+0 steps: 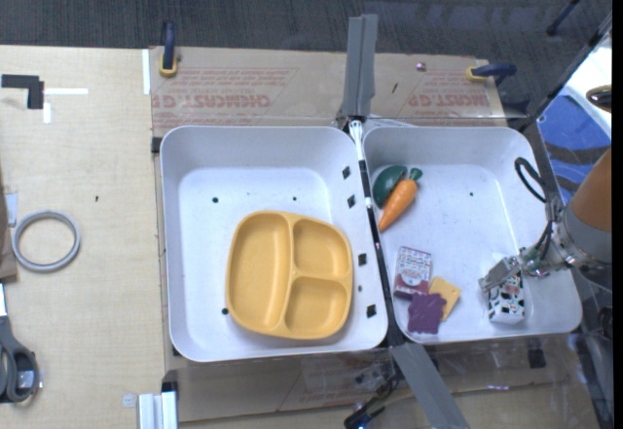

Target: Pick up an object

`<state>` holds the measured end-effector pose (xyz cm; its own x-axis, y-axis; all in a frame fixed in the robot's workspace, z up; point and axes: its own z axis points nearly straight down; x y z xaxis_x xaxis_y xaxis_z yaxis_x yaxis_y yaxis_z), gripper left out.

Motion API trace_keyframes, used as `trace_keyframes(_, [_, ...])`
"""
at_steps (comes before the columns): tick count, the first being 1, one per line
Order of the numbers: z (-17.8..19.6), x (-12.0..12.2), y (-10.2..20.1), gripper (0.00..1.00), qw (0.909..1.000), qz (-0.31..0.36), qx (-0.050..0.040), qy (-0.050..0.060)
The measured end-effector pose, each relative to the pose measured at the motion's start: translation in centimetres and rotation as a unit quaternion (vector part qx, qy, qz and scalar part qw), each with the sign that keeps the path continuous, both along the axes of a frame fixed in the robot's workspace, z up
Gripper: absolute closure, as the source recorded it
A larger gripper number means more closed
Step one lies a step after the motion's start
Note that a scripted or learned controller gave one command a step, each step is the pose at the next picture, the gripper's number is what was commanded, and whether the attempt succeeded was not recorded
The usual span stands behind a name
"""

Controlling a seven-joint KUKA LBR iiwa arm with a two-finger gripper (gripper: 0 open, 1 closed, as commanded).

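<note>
1. The fingers of the gripper (pixel 504 273) sit too small and cluttered to read; whether they are spread or clenched cannot be told.
2. The gripper sits directly above the spotted white block (pixel 507 302), near the front right corner of the right bin (pixel 467 150).
3. Centre over the block, descend straight, avoid the bin wall, then clamp.

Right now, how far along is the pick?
Done: the gripper has reached the right bin, low in its front right corner over a small black-and-white object. In hand: I can't tell if that's gripped. Left: lifting. The toy carrot lies untouched.
</note>
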<state>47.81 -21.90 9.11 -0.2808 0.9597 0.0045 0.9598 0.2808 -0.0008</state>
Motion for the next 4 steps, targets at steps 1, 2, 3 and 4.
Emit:
trace_keyframes(1, [1.0,0.1,-0.1,1.00,1.0000,0.000,-0.0022,-0.001])
trace_keyframes(2, [13.1,2.8,3.7,1.00,0.9980,-0.063,-0.0031,0.000])
trace_keyframes(3, [23.6,0.1,4.2,1.00,0.9991,0.043,-0.0032,-0.001])
trace_keyframes(4, [24.4,0.2,4.2,1.00,0.9990,0.044,-0.0043,0.000])
